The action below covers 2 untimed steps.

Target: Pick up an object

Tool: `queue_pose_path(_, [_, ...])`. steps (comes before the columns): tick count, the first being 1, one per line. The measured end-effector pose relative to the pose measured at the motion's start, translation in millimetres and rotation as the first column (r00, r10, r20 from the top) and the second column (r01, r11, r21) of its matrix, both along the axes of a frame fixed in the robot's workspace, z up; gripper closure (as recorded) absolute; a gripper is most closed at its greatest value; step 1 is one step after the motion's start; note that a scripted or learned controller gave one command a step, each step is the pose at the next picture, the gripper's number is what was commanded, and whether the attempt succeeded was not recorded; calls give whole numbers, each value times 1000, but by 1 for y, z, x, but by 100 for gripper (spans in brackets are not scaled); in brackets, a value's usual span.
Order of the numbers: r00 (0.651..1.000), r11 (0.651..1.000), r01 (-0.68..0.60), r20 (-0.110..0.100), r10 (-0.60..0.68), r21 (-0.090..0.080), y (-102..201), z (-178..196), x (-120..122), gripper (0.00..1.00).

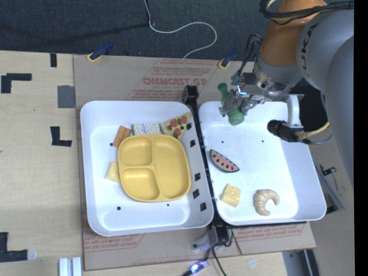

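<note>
The gripper (237, 109), near the right bin's (299, 211) far-left corner, is clenched on a small green toy (235, 117), seemingly light, rigid, slippery, best pinched mid-body

Yellow divided plate (154, 167) in white left bin (92, 154). Red watermelon slice (223, 161) with dark seeds, pale yellow cheese (231, 195), tan croissant (265, 201) in white right bin (299, 177). Green toy (235, 117) at gripper (237, 105).

Bright, even light; soft shadows, slightly blurry overall
</note>
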<state>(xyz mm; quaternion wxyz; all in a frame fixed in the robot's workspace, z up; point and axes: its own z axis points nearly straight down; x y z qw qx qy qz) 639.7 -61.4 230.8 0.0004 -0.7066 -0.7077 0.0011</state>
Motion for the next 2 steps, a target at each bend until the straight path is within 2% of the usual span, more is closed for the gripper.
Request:
queue_pose_path(1, [1000,1000,2,-2,-2,-1,-10,-18,-1,100])
queue_pose_path(2, [1000,1000,1,0,-1,1,-9,-4,-12,100])
